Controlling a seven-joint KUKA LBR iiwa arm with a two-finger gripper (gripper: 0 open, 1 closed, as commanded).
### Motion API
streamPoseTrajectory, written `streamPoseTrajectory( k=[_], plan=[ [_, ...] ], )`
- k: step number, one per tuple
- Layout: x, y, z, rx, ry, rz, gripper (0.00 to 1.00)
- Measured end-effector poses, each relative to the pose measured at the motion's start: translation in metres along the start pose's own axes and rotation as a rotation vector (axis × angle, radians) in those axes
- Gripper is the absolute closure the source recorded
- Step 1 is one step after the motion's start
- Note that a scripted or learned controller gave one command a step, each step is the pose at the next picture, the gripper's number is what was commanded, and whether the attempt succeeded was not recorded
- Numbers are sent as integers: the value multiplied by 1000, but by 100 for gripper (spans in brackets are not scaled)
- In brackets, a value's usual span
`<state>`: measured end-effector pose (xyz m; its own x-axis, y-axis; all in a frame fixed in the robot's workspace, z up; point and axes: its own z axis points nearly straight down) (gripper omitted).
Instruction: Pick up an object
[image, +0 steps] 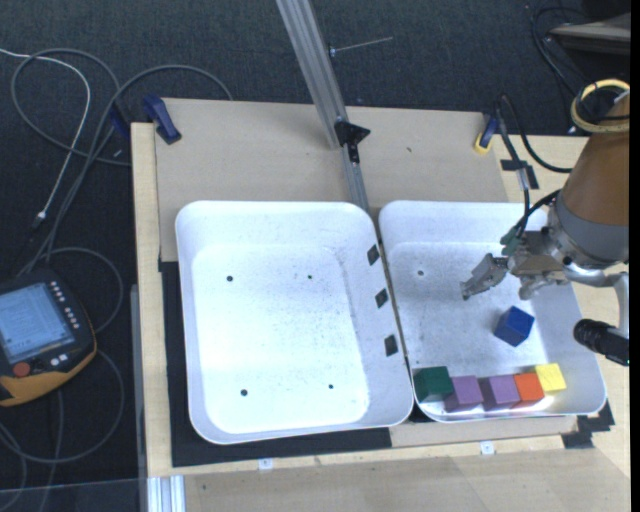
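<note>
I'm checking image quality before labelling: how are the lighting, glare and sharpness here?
Camera view: even, soft light; the white bins look bright but keep their speckles, no harsh glare. The blue cube and the row of blocks read sharp with faint shadows. The gripper looks slightly soft.
</note>
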<state>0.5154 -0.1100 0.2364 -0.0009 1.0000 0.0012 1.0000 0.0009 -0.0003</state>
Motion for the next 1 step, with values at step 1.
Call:
streamPoseTrajectory(
  k=[1],
  plan=[
    [-79, -23, 11, 4, -2, 8, 0]
  ],
)
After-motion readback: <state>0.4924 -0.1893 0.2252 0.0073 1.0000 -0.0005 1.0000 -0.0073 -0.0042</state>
